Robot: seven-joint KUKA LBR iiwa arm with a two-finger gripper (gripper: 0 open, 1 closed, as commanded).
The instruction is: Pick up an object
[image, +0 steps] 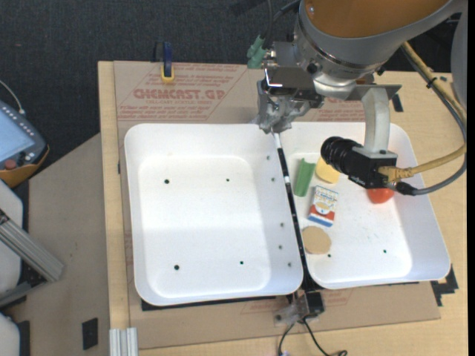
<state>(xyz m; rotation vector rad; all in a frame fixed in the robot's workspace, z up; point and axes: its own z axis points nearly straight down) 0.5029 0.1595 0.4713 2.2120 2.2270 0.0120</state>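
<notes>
Your arm (371, 13) comes in from the far right and hangs over the far edge of the bins. The hand (276, 119) sits right above the far end of the seam where the two bins meet. Can't tell whether it is spread or pressed together; the tips blur into the bin rims. Nothing visible between them.

Left bin (148, 199): you see bare white floor with a few small dark dots.

Right bin (415, 251) carries all the objects, clustered in its left half:
- green stick (303, 176), lying just beside the seam, long axis running near-to-far
- yellow block (326, 173), just right of the green stick, partly under the black cylinder
- small box (323, 205) with red, white and blue print, near side of the yellow block
- tan round disc (318, 240), nearest of the group, close to the seam
- red piece (381, 194), further right, partly hidden behind the black cylinder

The black cylinder (349, 160) is mounted on a white bracket off the arm, with a tan hose running right.

Both bins rest on a brown board (185, 87) printed with red lettering, on the table. A yellow-and-blue clamp (167, 61) stands at the board's far edge.
</notes>
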